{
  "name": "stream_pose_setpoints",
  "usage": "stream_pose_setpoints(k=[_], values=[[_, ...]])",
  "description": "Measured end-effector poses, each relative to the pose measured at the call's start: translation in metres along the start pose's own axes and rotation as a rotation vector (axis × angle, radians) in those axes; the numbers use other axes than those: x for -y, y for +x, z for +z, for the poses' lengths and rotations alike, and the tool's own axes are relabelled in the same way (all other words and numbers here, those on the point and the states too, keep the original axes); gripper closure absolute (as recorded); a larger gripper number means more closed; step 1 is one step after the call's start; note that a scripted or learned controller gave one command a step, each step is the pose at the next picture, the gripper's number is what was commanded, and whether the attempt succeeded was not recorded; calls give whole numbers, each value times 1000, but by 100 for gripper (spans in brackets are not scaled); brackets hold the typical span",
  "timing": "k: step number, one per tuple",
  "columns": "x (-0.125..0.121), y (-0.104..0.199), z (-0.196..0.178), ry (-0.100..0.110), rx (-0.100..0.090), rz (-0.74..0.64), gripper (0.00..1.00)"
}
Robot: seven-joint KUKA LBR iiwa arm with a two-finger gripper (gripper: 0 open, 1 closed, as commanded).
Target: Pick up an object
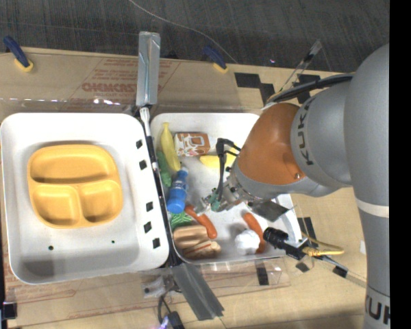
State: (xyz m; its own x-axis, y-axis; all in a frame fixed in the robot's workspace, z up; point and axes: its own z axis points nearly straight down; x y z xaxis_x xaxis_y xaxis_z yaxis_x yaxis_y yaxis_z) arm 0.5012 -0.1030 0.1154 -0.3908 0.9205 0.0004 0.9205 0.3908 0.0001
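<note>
From the camera above the bench you see 2 white bins side by side. The left bin [14, 184] holds a yellow divided tray [74, 184] with 3 compartments, lying a little toward 9 o'clock of the bin's middle.

The right bin [219, 120] carries the pickable objects. Along its 9 o'clock wall you find a banana [166, 147] lying lengthwise, with a green item [164, 177] partly under it and a blue bottle [177, 192] just below, its cap pointing toward 12 o'clock. At 12 o'clock sits a small brown and white carton [192, 143], and just at 3 o'clock of it a yellow piece [209, 161] peeks out beside the arm. Toward 6 o'clock you see a hot dog bun [194, 241], an orange sausage-like piece [201, 223] touching its upper edge, a white ball [246, 240] and an orange carrot-like piece [254, 226] beside the ball.

The arm [342, 136] reaches in from 3 o'clock, and its orange band [274, 149] covers the bin's upper right part. The gripper [218, 201] hangs near the bin's centre, just at 3 o'clock of the blue bottle and at 12 o'clock of the orange sausage-like piece. You cannot tell whether its fingers are spread or closed, and nothing shows between them.
</note>
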Motion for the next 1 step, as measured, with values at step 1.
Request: stream_pose_setpoints(k=[1], values=[[-34,45,-147,-4,1,222,100]])
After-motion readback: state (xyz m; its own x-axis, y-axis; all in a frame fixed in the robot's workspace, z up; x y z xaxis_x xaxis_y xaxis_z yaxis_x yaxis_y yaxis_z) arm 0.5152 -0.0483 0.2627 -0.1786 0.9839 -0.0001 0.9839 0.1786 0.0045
